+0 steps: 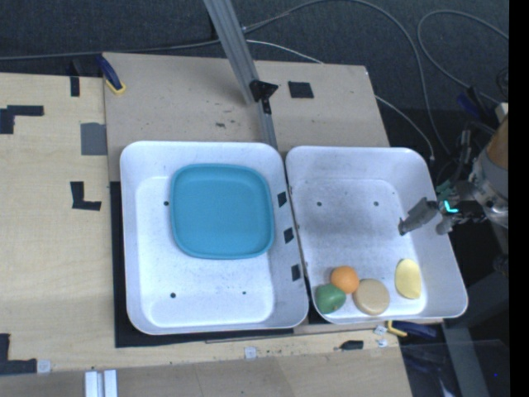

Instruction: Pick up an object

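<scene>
Two shallow white bins sit side by side on the desk (50,246). The left bin (140,246) carries a blue square plate (221,211) with rounded corners, lying flat in its upper middle part.

The right bin (364,180) holds four small objects gathered along its near edge. An orange ball (345,279) lies just above and between a green rounded piece (329,298) and a tan round piece (372,297); all three look to be touching or nearly so. To the right of the tan piece, slightly apart, lies a yellow lemon-shaped piece (407,278). It is the one elongated object, with its long axis running roughly up and down the view, tilted a little, its narrower end toward the far side of the bin.

The gripper (417,215) reaches in over the right rim of the right bin, above the yellow piece and well apart from all four objects. One dark finger points left and slightly downward into the bin. Whether the fingers are spread or closed cannot be told from this angle; nothing shows between them.

A grey metal pole (235,44) slants across the desk behind the bins.
</scene>
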